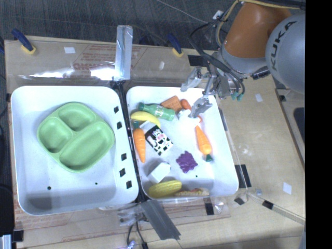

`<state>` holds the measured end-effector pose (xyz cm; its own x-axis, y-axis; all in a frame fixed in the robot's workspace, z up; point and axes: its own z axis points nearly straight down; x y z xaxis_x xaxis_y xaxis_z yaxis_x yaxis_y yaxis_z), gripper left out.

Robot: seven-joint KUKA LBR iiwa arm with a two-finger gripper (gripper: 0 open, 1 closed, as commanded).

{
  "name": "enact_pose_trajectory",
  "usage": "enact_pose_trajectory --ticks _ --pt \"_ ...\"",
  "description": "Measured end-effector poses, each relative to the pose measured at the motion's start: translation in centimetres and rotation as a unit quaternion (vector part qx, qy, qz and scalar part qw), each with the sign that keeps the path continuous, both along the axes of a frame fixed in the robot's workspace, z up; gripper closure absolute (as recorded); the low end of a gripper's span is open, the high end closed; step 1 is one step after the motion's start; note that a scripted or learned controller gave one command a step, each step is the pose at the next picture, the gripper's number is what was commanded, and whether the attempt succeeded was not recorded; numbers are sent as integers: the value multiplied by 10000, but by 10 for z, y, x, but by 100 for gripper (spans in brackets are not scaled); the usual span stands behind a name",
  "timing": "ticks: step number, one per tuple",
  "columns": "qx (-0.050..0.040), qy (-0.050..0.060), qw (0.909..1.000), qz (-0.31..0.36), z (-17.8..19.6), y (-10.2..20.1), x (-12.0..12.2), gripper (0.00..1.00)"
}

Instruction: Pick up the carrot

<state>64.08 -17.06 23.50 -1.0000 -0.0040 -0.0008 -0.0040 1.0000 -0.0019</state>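
Was a bulky arm (270,30) of smooth grey casing, rounded at the joints, with a broad orange band above the wrist and dark "KUKA" lettering along the grey shell. Carried black cables looping around the wrist, with a small teal fitting dangling beside them. Ended in a metallic silver gripper (199,107) of bare brackets and narrow grey fingers, with small fasteners too blurred to make out.
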Motion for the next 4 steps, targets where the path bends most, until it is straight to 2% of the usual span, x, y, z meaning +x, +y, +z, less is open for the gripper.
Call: enact_pose_trajectory --ticks 1,2,3,4 --pt "30 56 9976 695 -130 -13 -51 0" --pt "12 -2 9999 135 -141 -37 -50 0" --pt "12 6 9932 1168 -142 -37 -61 0" --pt "8 -8 9927 1205 -131 -35 -59 100"
